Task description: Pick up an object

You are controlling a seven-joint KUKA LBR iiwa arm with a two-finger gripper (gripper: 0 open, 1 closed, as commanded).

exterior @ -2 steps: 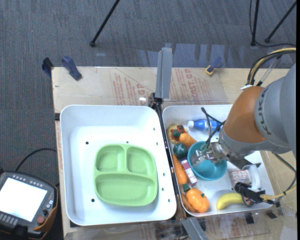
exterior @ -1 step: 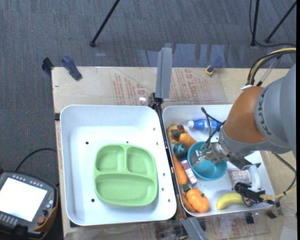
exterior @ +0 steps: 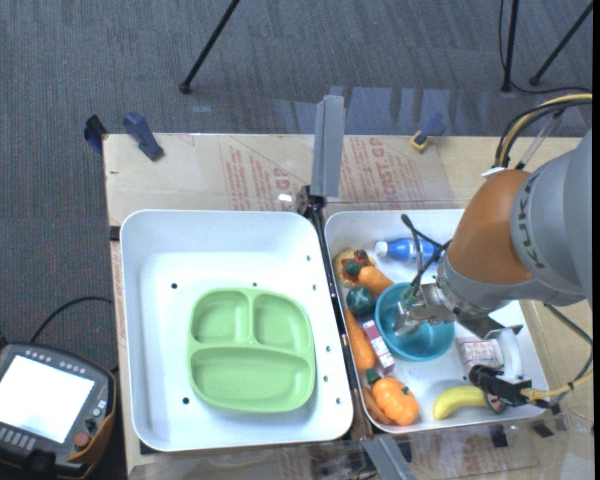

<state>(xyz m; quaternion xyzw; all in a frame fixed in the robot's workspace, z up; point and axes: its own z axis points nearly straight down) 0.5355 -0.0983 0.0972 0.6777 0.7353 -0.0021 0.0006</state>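
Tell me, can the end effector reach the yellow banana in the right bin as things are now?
Probably yes. The banana lies uncovered near the right bin's front wall, apart from the pumpkin; the end effector is over the blue bowl nearby.

The gripper (exterior: 417, 313) sits low over the blue bowl (exterior: 412, 338), and the wrist above it hides its fingertips, so their spacing cannot be read. The arm (exterior: 510, 238) covers the far right part of the right bin (exterior: 432, 216) and is itself cut off by the right edge. Just beyond the gripper, the blue and white bottle (exterior: 400, 250) is partly hidden. Left of the gripper, small toys along the bin wall overlap, too cluttered to tell apart.
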